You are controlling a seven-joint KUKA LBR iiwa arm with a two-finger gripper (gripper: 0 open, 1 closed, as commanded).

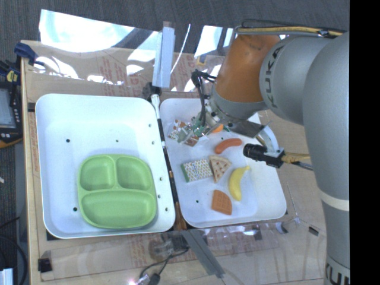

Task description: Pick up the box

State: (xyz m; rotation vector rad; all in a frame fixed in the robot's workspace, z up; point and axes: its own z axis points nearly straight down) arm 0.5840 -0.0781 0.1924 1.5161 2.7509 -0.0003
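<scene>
You can see two white bins side by side on the desk (89,76). The left bin (53,159) holds a green tray (117,191) with three parts.

The right bin (270,200) holds the small things. The box (196,170) is there. It is a little flat box with a green dotted pattern. It lies near the middle of the bin, toward the left wall. A waffle slice (219,168) touches its right side. A yellow banana (237,182) lies just right of that. An orange cracker (221,202) lies below them, near the front wall. A red sausage (228,145) lies above the slice.

The big grey arm (297,82) with the orange band reaches in from the right. The gripper (193,129) hangs over the back part of the right bin, above the box and apart from it. The fingers are too small and mixed up with other bits, so you cannot tell if they are spread or pressed together. Nothing shows between them.
</scene>
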